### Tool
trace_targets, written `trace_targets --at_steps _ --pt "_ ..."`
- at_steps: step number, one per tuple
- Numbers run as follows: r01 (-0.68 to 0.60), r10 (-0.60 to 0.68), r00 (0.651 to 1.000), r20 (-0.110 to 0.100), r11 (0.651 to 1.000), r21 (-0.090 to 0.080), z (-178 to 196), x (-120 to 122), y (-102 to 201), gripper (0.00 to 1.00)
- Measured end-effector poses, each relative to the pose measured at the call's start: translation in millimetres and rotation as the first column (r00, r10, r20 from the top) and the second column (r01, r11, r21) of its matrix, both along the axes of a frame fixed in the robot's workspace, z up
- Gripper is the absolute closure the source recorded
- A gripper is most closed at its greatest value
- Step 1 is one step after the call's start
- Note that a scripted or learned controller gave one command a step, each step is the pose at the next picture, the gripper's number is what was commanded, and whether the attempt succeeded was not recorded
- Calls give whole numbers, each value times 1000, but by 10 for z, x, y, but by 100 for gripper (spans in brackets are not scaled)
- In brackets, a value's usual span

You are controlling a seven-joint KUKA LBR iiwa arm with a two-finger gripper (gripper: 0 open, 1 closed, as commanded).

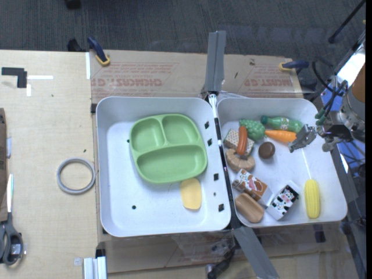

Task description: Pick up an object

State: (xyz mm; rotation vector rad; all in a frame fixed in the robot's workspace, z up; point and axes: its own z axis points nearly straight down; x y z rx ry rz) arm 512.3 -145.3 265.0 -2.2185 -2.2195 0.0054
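The right bin (pixel 325 214) holds several toy foods: a carrot (pixel 280 136), a green bottle (pixel 282 122), a green bunch (pixel 251 125), a brown ball (pixel 267 150), a yellow corn cob (pixel 312 198), a cow-patterned carton (pixel 283 200), a red packet (pixel 250 185) and a brown bun (pixel 250 208). My gripper (pixel 315 140) hovers over the bin's right side, just right of the carrot. It is open, with nothing between its fingers. One fingertip (pixel 301 139) points toward the carrot's end.
The left bin (pixel 110 208) holds a green divided plate (pixel 168 148) and a yellow piece (pixel 191 193). A tape ring (pixel 75 175) and scissors (pixel 9 241) lie on the bench to the left. Blue-yellow clamps (pixel 99 51) sit at the cardboard's back corners.
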Motion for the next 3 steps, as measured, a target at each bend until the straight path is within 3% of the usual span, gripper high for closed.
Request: trace_targets --at_steps 1,2,3 --pt "-285 285 959 5 959 -2 933 -100 297 0" --pt "-210 210 978 2 978 0 -187 520 244 0" --pt "-249 249 969 4 969 0 -1597 625 257 0"
